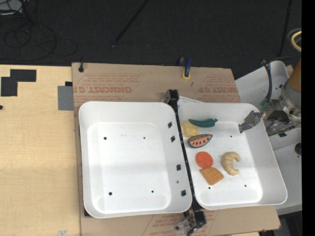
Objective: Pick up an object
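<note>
Gripper (252, 120) sits over the right bin (266, 193), near its far right corner, just inside the right wall. Can't tell the jaw state: just a grey angled piece, too small and blurred to separate. Nothing visibly held.

Candidate objects are all in the right bin, bunched against its left wall: green chili (203, 123) near the far edge, yellow piece (190, 129) just beside it, watermelon slice (200, 140) under that, red round piece (204, 159), orange cracker (212, 175) closest to the near edge, croissant (231, 162) toward the middle. Left bin (93, 132) carries no objects.

Risks, judged: objects sit close together, so a descent could hit two at once or push one aside. The flat cracker and red piece look low, and the jaws may slide over them. Items by the left wall leave little room on that side.

The arm is cut off at the right edge, wrist cluttered with cables. What the yellow piece is stays unclear.
</note>
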Action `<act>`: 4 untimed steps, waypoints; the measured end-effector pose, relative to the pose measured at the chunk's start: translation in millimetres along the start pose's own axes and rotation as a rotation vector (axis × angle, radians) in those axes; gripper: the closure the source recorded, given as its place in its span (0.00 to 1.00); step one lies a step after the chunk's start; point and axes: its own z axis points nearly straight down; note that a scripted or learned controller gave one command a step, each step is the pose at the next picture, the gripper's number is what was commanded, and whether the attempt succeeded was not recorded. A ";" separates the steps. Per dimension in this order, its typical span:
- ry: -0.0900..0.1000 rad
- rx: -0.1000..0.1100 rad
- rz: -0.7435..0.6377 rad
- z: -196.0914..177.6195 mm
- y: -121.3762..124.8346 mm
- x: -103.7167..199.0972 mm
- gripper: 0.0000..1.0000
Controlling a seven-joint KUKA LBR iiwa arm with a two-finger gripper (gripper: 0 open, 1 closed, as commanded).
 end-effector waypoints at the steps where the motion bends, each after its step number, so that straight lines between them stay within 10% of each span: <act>1: 0.003 0.006 -0.001 61.4 -9.3 50.5 0.00; 2: 0.004 0.008 -0.001 57.1 -71.5 125.3 0.00; 3: 0.002 0.001 0.001 156.3 -55.7 106.7 0.00; 4: 0.002 0.006 0.008 145.7 -57.8 105.1 1.00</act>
